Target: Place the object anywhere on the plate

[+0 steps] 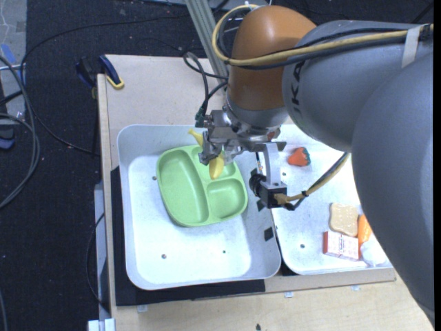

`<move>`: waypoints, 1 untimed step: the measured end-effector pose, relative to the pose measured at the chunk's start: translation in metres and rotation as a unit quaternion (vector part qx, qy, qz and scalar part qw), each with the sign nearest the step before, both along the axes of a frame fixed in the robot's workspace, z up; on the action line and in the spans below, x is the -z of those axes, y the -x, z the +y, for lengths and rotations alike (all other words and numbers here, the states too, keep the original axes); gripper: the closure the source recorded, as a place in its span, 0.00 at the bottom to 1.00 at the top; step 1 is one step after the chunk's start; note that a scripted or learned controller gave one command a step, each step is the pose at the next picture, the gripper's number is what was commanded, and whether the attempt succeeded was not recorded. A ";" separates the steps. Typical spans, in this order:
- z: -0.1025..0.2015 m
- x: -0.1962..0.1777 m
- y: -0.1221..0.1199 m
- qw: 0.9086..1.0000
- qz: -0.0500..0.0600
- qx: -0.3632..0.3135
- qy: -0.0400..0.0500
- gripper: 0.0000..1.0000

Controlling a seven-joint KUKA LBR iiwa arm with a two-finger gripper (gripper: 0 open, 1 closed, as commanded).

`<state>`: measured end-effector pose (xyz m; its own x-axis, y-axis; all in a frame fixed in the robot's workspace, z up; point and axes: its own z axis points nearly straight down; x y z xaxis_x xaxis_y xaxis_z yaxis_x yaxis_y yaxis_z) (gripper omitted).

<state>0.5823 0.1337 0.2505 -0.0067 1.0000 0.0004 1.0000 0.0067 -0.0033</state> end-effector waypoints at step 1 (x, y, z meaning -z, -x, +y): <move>0.041 0.018 0.014 1.000 0.000 0.000 0.000 1.00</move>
